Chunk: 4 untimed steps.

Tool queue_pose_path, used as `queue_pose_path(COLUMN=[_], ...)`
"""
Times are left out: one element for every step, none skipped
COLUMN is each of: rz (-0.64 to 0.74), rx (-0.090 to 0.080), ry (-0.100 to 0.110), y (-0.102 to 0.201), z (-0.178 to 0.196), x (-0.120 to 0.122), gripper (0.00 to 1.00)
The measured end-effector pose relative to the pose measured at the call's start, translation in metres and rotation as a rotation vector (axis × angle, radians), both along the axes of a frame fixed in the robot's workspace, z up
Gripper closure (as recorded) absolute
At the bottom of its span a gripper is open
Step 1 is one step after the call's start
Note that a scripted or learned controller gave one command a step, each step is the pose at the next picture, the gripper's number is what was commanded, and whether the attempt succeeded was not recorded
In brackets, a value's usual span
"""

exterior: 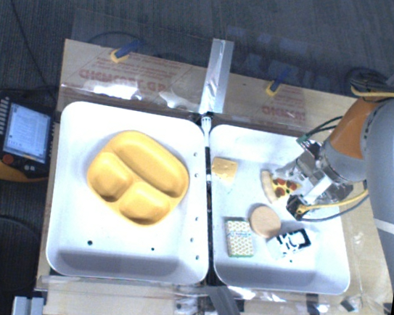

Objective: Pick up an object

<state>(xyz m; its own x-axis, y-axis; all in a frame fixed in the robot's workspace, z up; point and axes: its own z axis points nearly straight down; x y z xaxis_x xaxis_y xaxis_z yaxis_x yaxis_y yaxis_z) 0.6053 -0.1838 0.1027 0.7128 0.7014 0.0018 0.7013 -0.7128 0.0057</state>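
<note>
In the right bin (325, 279) lie a pizza slice toy (279, 185), a round tan disc (265, 220), a green patterned block (240, 238), a small yellow cheese wedge (225, 168) and a black-and-white piece (292, 240). My gripper (301, 185) reaches in from the right and sits low over the pizza slice's right end, covering part of it. The disc lies just below and left of the gripper, apart from it.
A large yellow bread-shaped object (138, 176) fills the middle of the left bin (67, 244). A raised divider (206, 191) separates the two bins. A handheld pendant (17, 135) lies off the bench at the left. Cables hang beside the wrist.
</note>
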Motion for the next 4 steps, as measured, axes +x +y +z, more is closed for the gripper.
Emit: queue_pose_path(rz=[-0.242, -0.280, -0.115, -0.021], rx=[0.000, -0.001, 0.000, 0.003], ry=[0.009, 0.009, 0.009, 0.009], y=[-0.030, 0.008, -0.039, 0.001], z=[0.094, -0.008, 0.104, -0.010], x=[-0.010, 0.037, 0.044, 0.025], gripper=[0.00, 0.00, 0.00, 0.00])
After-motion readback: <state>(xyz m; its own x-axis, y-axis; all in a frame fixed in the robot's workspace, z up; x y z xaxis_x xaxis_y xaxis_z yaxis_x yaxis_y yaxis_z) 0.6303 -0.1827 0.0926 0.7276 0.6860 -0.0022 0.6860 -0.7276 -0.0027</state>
